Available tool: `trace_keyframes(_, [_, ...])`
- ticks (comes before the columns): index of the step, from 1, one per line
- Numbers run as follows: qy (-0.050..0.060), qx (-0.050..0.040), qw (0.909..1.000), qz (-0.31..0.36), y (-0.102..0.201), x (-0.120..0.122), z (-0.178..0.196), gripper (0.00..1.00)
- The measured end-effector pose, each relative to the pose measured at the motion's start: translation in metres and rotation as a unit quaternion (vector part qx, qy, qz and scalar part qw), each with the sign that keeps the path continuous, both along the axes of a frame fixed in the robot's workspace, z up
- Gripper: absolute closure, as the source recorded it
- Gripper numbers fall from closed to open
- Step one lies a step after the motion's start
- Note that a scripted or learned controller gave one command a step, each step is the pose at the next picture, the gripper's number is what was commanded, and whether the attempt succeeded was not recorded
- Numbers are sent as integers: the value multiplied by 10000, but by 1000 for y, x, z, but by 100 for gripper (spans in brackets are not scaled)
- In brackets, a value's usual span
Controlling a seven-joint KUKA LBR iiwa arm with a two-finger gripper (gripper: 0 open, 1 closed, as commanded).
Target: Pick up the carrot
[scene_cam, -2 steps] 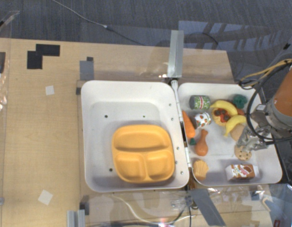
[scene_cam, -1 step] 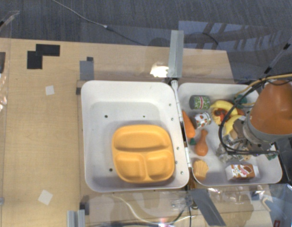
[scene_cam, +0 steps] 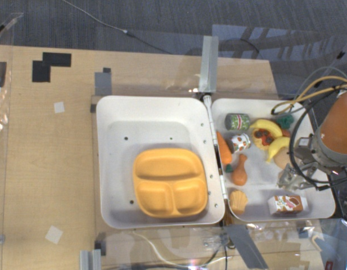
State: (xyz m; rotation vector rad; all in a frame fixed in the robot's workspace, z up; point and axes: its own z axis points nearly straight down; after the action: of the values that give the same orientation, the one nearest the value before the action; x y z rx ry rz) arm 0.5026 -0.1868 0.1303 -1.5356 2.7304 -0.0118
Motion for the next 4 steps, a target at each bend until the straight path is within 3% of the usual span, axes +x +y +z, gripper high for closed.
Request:
trace_keyframes(1, [-5,-39,9670,2547,-20,7,160,100])
trace_keyframes(2, [55,14,8997,4365,-18,-7,43,100])
trace_keyframes(3, [13,-41,8336,5524,-8,60,126,100])
trace_keyframes(4, [44,-8,7437,6685,14,-13,7,100])
